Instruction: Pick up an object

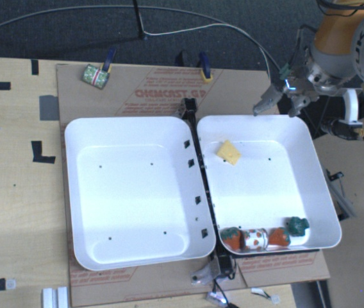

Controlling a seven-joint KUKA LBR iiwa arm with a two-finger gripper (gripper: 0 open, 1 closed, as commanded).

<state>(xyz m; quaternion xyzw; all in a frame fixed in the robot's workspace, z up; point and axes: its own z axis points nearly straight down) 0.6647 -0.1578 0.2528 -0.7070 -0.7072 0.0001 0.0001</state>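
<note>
Yellow block [228, 152] near the right bin's [316, 165] back edge looks light, stiff and easy to pinch across its flat sides, while the gripper [277, 101] hovers spread and empty beyond that bin's far rim.

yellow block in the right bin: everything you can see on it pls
The small yellow wedge-like block, matte and possibly foam or plastic, lies alone on the floor of the right white bin, in its upper-left part near the divider between the bins. It sits skewed to the bin edges and looks intact. Nothing touches it except the bin floor. Finer surface detail is too small to tell.
</note>
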